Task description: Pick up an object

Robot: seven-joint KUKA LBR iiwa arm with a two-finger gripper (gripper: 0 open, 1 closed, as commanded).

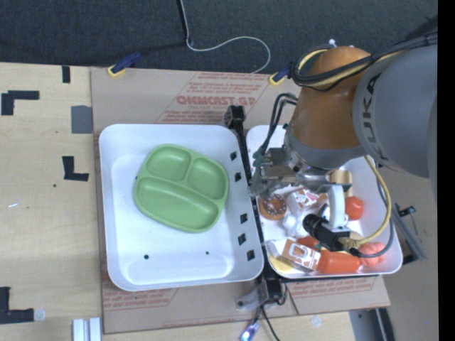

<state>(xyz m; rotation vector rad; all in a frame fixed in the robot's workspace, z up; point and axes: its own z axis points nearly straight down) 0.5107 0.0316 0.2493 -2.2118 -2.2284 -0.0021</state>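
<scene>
My gripper (272, 182) reaches down into the right bin (384, 265), at its left side, under the orange wrist band. Just below it lies a small round brown thing (271, 207) like a donut. Around it sit several small toys: a white and red piece (304, 199), an orange-red piece (353, 207), a long orange one (340, 263) and a brown boxy one (298, 254) near the bin's front. The arm hides the bin's back half. I see nothing clearly held.
The left bin (121, 254) holds a green divided plate (181, 187) toward its back. A black divider with clips (242, 183) runs between the bins. Cardboard lies under both bins, and a white cable (227, 45) trails across the dark floor behind.
</scene>
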